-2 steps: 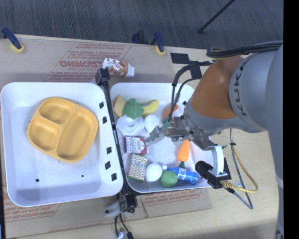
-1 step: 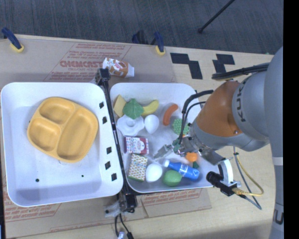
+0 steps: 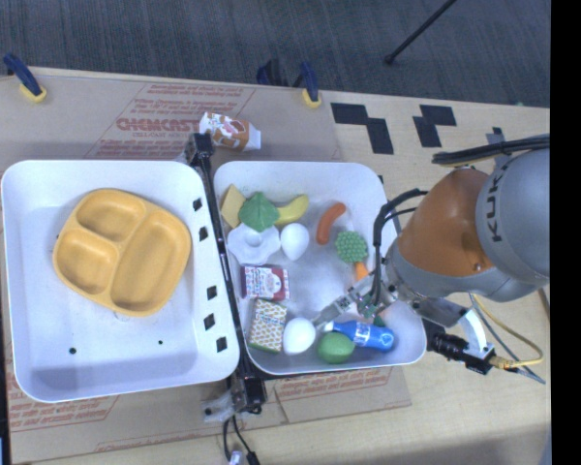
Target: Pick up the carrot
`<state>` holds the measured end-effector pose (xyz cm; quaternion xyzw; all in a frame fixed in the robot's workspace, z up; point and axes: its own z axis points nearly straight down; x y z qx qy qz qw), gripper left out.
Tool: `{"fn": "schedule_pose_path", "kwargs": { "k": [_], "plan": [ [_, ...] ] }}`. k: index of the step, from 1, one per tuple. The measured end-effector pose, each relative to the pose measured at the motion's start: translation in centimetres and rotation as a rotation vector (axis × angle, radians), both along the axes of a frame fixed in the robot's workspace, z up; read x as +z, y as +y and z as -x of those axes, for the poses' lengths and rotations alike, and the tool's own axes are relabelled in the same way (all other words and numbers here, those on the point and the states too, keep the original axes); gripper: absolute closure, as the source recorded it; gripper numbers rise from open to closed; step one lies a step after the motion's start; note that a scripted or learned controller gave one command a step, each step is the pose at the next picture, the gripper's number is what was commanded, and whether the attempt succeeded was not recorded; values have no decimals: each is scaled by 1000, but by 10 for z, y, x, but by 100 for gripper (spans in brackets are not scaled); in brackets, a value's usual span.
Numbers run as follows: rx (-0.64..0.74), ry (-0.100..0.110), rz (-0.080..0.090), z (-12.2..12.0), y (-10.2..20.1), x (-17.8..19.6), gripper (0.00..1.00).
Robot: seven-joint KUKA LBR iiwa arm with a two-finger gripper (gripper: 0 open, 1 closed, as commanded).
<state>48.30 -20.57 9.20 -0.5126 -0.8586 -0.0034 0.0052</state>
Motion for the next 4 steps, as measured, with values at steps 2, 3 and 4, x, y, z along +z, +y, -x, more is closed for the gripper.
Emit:
{"fn": "schedule_pose_path", "kwargs": {
  "k": [2, 3, 4],
  "plan": [
    [450, -5, 8, -19, 12, 0, 0],
    [472, -9, 11, -83, -3, 43, 0],
    [747, -7, 7, -51, 26, 0, 0]
  ]
}}
